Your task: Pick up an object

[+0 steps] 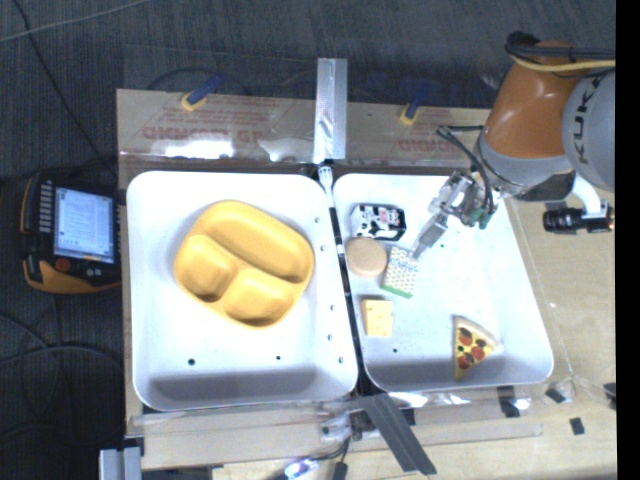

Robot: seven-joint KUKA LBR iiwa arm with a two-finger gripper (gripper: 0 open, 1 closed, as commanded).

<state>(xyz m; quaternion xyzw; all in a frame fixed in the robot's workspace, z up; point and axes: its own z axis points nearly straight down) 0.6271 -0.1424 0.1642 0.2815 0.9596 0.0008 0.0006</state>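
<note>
In the right bin [520, 298] lie a black-and-white toy [378, 220], a round tan biscuit [366, 258], a green-and-white patterned piece [400, 271], a yellow cheese square [377, 317] and a pizza slice [472, 346]. My gripper [432, 230] hangs over the upper middle of this bin, slanting down to the left. Its tip is just up and right of the patterned piece and right of the black-and-white toy. I see nothing held in it.
The left bin [160, 358] holds a large lumpy yellow bread-like object [243, 260]. A handheld screen unit [72, 230] lies on the floor left of the bench. The arm's orange band [530, 108] sits above the right bin's far corner.
</note>
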